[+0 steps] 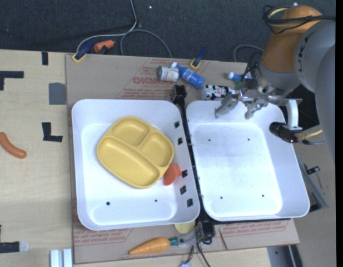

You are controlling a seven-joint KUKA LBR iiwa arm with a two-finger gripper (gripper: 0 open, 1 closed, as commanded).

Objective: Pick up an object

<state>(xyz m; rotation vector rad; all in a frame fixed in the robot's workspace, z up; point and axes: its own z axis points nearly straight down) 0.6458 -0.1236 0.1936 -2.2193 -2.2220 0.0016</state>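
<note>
Camera view: one fixed look down on the table [26, 171] and its two white bins, taken at a slant.
Left bin [85, 204]: holds a yellow divided plate [135, 151], lying flat and turned at an angle in the bin's upper half.
Orange piece [172, 174]: a small orange-red thing in the left bin, touching the plate's lower right edge, close to the wall shared with the other bin.
Right bin [243, 166]: white floor with faint grey scuffing, just beside the left bin.
Arm [293, 43]: grey with an orange band, coming in from the right, above the right bin's far right corner.
Pincer [240, 108]: over the right bin's far rim, its two grey fingers [224, 108] spread apart and released, with nothing between them.
Carrot [150, 246]: lies on the cardboard in front of the bins (outside both), near the left bin's front edge.
Sausage [11, 145]: an orange-red one on the bare wooden table, well apart to the left of the bins.
Blue and white clutter [182, 74]: small things on the cardboard behind the bins, too small to tell apart.
</note>
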